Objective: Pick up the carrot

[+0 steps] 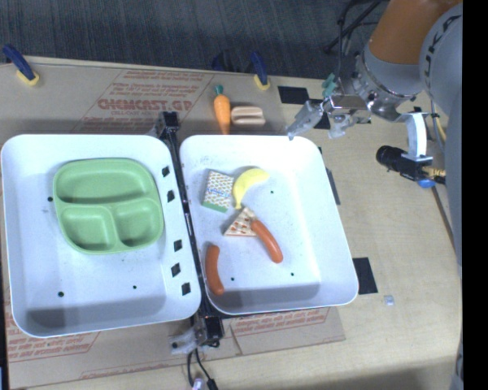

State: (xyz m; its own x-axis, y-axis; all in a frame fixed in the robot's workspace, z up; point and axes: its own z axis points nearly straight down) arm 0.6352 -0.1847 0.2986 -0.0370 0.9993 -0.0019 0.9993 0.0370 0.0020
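The carrot (221, 112), orange with a green top, lies on the cardboard just behind the right bin's (333, 218) far rim, outside both bins. My gripper (315, 127) hovers over the right bin's far right corner, well to the right of the carrot and apart from it. Its fingers are spread, with nothing between them.
A small tan bun-like toy (247, 117) lies right beside the carrot. In the right bin are a banana (250, 183), a patterned block (218, 191), a pizza slice (241, 224) and two sausages (267, 240). The left bin (16, 242) holds a green divided plate (107, 204).
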